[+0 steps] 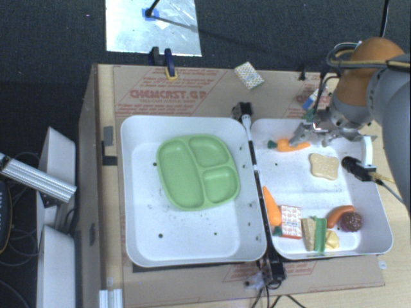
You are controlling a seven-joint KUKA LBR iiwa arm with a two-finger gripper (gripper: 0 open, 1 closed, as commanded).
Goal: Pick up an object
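A: From the overhead camera, where do we see the gripper [307, 131]?

B: We see it low over the right bin [379, 236], at that bin's far edge, just beside the carrot [290, 145].

A: Is it wide or narrow?

B: We cannot tell.

A: And the rest?

B: The bread slice [323, 165] lies near the carrot; the green tray [197, 172] sits in the left bin [138, 236].

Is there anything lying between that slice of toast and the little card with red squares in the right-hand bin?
In the camera view, nothing: only bare white bin floor separates the tan toast slice from the white card with red squares in the right white bin.
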